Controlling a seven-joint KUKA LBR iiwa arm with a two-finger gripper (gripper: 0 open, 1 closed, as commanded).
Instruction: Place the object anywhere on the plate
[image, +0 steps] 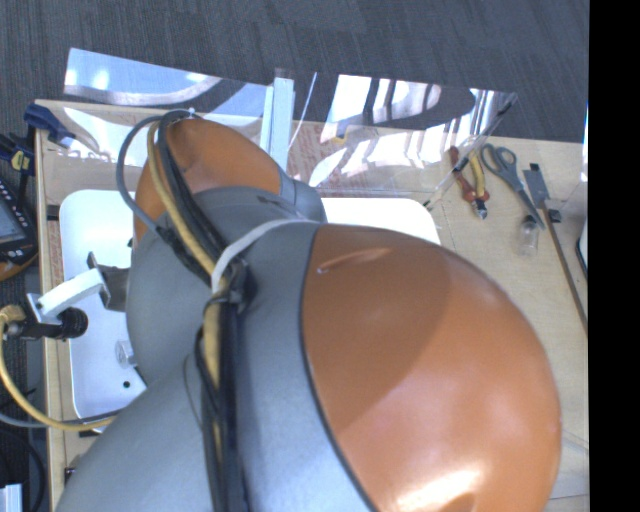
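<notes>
At 9 o'clock the left bin (85, 225) shows a strip of bare white floor, with a small pale speck (125, 351) on it, too small to name. A dark grey part of the gripper (113, 288) juts over this bin from the arm's left edge; whether it is released or clenched cannot be told. The arm (400, 360), grey with broad orange shells, sweeps from 5 o'clock up to 10 o'clock and covers most of both bins, so where the object and the plate lie cannot be told. A white sliver of the right bin (385, 212) shows near 1 o'clock. At 2 o'clock red-handled pliers (468, 180) and scissors (505, 165) lie on the pale worktop (500, 270).
</notes>
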